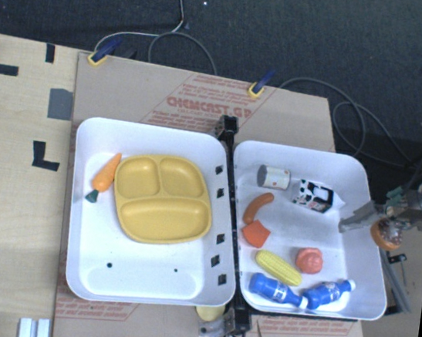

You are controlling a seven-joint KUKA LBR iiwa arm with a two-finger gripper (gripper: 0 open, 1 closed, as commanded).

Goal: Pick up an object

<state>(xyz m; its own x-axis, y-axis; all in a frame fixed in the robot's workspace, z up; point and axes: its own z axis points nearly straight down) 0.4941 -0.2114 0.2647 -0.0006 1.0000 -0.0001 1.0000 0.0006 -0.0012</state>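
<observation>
Blue plastic bottle (299, 291) and yellow toy corn (279, 268) lie along the right white bin's (365, 182) near edge, untouched. We see our gripper (391, 220) outside its right rim; nothing picked, its state unclear.

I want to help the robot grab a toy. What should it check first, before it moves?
1. Toys to grab are in the right bin, like the corn and the sausage: ok.
2. Gripper is over a toy: not ok, it sits at the right bin's edge.
3. Fingers ready to close: cannot tell.
4. Corn has room around it: not ok, a blue bottle lies close.
5. Carrot has room: not ok, it lies beside the yellow plate.
</observation>
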